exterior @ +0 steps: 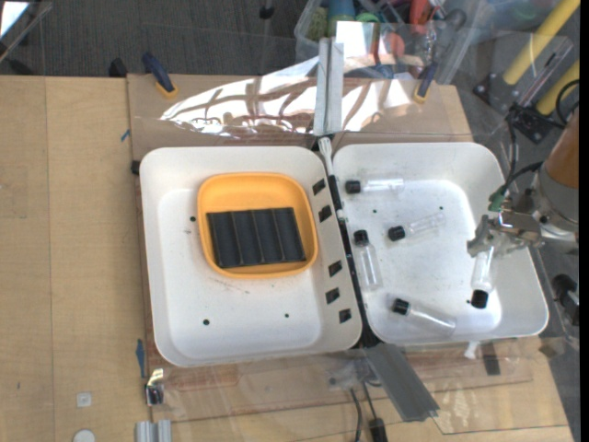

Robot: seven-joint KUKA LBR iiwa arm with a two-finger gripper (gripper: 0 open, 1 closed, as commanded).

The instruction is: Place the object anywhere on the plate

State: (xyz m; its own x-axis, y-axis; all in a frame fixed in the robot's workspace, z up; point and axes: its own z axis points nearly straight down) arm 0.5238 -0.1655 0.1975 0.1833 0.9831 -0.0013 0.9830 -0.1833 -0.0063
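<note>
**Gripper at right bin's edge, vial hanging below it; plate waits in left bin**

Two white bins sit side by side on the bench. The left bin [175, 320] carries the orange plate [258, 191], and a black ribbed insert [255, 238] covers most of its floor. Judged from the layout, the plate is there as the drop target, kept apart from the supply.

The right bin [442, 164] is the supply: several clear vials with black caps lie scattered at odd angles. One sits at the far left [375, 185], two near the middle [419, 226] [365, 258], one at the near side [421, 314].

The gripper [502, 233] is over the right bin's right side. A vial [480, 279] hangs roughly upright just below it, black cap at the bottom near the bin floor. Its upper end meets the gripper, but whether the fingers are clamped on it, or apart, I cannot tell. It may simply be standing or leaning there.

The arm comes in from the right, low over the bin rim, wrist tilted down. The plate is well apart, across the divider.
</note>
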